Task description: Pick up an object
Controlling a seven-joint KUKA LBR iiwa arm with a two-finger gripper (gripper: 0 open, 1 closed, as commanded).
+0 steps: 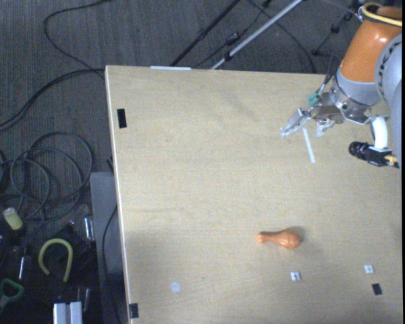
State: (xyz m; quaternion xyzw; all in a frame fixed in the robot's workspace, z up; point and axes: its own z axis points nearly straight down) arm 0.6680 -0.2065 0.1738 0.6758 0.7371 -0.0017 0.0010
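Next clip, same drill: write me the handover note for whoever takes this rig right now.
Pincer: in the upper right, above the light board, nothing visible between its fingers; a thin white stick shows just beneath it, contact unclear.
Orange pear-shaped object: lying on its side on the board, lower centre-right, well apart from the pincer.
Done: no pick yet.
Left: bring the pincer over the object, descend, close, lift.

Grey arm with orange band entering from right, end effector (295,127) extended leftward
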